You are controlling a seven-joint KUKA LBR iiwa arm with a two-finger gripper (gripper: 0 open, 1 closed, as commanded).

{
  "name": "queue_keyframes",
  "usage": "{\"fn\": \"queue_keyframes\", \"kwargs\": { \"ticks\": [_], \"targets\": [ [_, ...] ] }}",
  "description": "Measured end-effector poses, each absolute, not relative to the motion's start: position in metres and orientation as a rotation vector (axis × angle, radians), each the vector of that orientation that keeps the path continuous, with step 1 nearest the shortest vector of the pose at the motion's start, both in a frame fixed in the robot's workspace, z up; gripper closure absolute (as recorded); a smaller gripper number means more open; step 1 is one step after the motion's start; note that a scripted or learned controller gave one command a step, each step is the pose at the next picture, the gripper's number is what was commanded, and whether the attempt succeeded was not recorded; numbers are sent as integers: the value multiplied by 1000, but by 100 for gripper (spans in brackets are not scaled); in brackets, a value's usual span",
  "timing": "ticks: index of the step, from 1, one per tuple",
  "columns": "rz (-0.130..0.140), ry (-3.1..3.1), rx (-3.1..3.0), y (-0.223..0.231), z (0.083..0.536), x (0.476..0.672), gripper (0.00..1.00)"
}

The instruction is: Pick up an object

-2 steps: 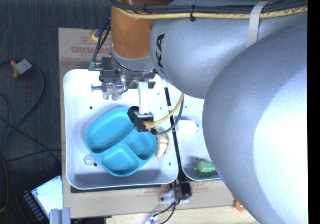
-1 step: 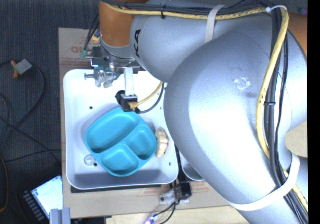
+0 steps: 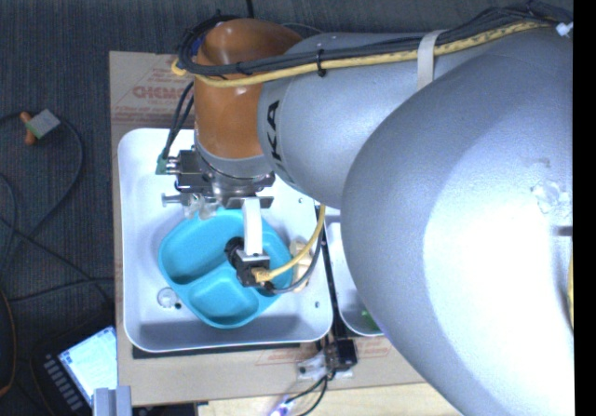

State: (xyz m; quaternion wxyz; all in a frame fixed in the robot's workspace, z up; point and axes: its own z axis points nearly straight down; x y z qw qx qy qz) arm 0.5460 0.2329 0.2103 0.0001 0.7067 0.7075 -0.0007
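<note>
A bright blue dish [image 3: 200,265] with two hollows lies in the left white bin [image 3: 140,219] and takes up most of its floor. My gripper [image 3: 216,203] hangs straight down over the dish's far edge, below the orange band of the wrist. The wrist and arm hide the far part of the dish and the bin behind it. A small clear round thing [image 3: 168,297] rests on the bin floor by the dish's left near side. A pale yellowish thing [image 3: 299,245] shows at the dish's right edge.
The grey arm covers nearly all of the right bin [image 3: 358,323], where only a near-left corner with a bit of green shows. Brown cardboard [image 3: 140,88] lies under the bins. A small grey and orange item [image 3: 39,125] sits on the dark floor at left.
</note>
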Motion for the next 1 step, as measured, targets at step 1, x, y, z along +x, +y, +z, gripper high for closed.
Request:
{"fn": "queue_keyframes", "kwargs": {
  "ticks": [1],
  "targets": [
    [2, 2220, 2219, 232, 273, 630, 100]
  ]
}}
